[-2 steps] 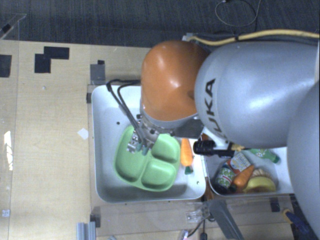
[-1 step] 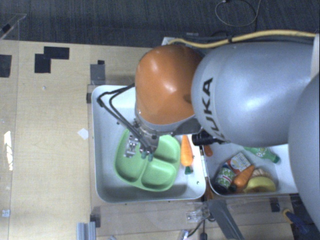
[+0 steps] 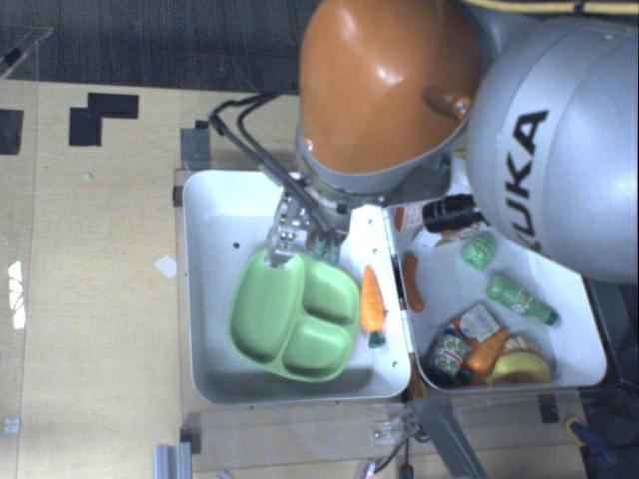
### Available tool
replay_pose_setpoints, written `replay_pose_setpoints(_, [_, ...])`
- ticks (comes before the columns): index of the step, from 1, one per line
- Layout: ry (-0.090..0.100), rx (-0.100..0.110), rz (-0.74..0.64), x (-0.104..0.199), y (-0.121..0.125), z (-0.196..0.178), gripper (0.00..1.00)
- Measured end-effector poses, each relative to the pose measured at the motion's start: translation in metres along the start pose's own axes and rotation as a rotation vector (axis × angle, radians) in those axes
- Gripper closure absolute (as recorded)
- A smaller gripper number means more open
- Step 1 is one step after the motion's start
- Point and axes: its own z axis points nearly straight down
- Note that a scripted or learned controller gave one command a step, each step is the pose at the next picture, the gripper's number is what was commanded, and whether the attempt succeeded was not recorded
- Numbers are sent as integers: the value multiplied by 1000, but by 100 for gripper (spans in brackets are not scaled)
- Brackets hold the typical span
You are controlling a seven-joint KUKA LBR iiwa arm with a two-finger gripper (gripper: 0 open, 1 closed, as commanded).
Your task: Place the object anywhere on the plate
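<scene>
item 1: left bin [image 3: 205,297], white, shallow, centre of the frame. holds a green plate [image 3: 290,317] with 3 compartments, lying at its lower middle.

item 2: carrot [image 3: 371,300], orange with a green stem end pointing down, lying on the bin floor just beside the plate's right edge, apart from the plate surface (not on it).

item 3: gripper [image 3: 300,236], metal, hanging under the orange band of the arm [image 3: 384,78], at the plate's upper edge. whether its fingers are apart or together cannot be told at this slant.

item 4: right bin [image 3: 589,352], lower right of the frame. contents: a green bottle [image 3: 521,301], a banana [image 3: 519,368], a 2nd carrot [image 3: 485,350], a can [image 3: 448,355], a red sausage [image 3: 412,283].
</scene>
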Motion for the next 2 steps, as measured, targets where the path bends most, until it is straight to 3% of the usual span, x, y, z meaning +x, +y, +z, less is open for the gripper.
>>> replay_pose_setpoints(1, [0,0,0,0,0,0,0])
replay_pose_setpoints(2, [-7,-5,-5,-1,2,-12,100])
